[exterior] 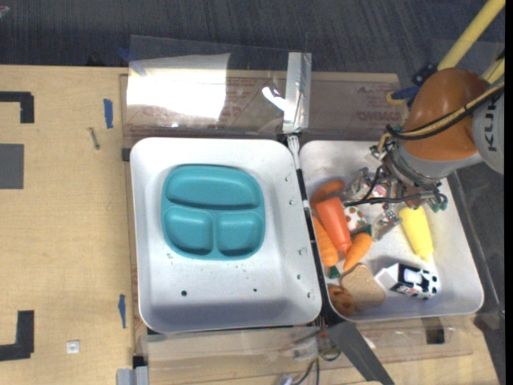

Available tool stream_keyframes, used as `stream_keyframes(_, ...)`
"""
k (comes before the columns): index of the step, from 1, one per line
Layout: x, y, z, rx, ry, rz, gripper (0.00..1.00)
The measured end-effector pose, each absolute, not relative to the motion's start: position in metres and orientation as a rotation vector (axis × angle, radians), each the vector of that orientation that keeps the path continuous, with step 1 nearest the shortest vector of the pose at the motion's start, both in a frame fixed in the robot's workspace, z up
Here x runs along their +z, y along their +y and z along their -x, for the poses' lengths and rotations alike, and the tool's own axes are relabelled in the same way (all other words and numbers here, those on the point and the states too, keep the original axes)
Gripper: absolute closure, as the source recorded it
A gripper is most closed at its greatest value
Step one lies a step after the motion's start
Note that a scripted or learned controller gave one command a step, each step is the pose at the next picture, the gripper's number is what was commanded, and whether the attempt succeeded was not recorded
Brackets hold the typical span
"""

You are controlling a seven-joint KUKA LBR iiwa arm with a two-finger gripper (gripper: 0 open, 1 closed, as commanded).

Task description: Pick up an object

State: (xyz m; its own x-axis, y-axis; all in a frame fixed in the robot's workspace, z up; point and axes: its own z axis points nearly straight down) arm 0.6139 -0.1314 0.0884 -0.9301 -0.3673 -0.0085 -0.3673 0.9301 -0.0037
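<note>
Gripper low over the right bin, among the toys. Finger state: cannot tell. Nearest candidate, a yellow corn cob, lies just right of the gripper, long axis running near-to-far. Orange bottle lies just left.

My own wrist covers my gripper over the right bin's far edge, so its fingertips are lost in clutter. The picture's right edge cuts off my arm. At that bin's near edge, a brown item is too small to identify.
</note>
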Motion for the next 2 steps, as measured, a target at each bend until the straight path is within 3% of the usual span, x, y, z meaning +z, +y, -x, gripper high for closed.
stream_keyframes(1, 0.090, -0.101, -0.556, -0.011, 3.055, 0.661, 0.00)
stream_keyframes(2, 0.090, -0.100, -0.527, -0.012, 3.050, 0.678, 0.00)
